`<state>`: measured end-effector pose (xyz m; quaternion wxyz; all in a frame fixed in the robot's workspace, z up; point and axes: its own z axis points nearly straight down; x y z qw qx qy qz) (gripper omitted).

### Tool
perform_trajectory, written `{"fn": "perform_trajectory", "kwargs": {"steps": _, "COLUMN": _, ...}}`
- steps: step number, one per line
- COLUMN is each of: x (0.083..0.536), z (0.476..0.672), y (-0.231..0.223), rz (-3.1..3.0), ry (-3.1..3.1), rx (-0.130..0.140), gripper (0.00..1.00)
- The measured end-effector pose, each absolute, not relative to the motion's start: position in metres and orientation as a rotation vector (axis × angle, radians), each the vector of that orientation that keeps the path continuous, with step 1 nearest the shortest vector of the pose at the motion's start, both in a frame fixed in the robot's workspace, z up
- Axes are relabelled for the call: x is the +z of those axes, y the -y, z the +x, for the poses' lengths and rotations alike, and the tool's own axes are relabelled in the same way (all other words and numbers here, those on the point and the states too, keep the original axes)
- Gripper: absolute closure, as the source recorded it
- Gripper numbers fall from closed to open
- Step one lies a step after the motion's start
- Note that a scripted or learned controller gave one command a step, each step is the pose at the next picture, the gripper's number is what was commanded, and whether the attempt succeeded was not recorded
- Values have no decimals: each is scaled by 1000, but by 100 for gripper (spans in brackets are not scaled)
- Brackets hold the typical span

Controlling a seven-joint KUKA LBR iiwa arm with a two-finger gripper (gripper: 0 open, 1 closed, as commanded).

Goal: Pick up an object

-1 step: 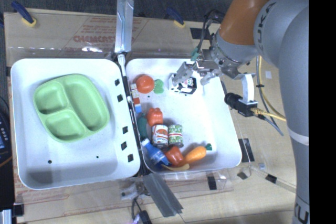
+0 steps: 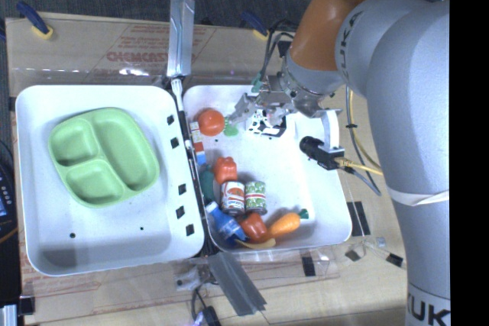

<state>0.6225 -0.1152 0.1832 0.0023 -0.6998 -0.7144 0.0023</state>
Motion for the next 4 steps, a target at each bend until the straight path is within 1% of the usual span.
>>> {"fn": "perform_trajectory", "kwargs": {"steps": 1, "x": 194, "z": 623, "y": 115, "rz": -2191, "ry": 2244, "rx": 8, "gripper": 100}}
{"fn": "perform_trajectory", "kwargs": {"steps": 2, "x": 323, "z": 657, "y": 164, "rz": -2018, "ry": 2414, "rx": -2, "gripper": 100}}
{"fn": "perform_trajectory", "kwargs": {"steps": 4, "x": 342, "z": 659, "y": 162, "rz": -2002, "ry": 2427, "rx": 3, "gripper": 100}}
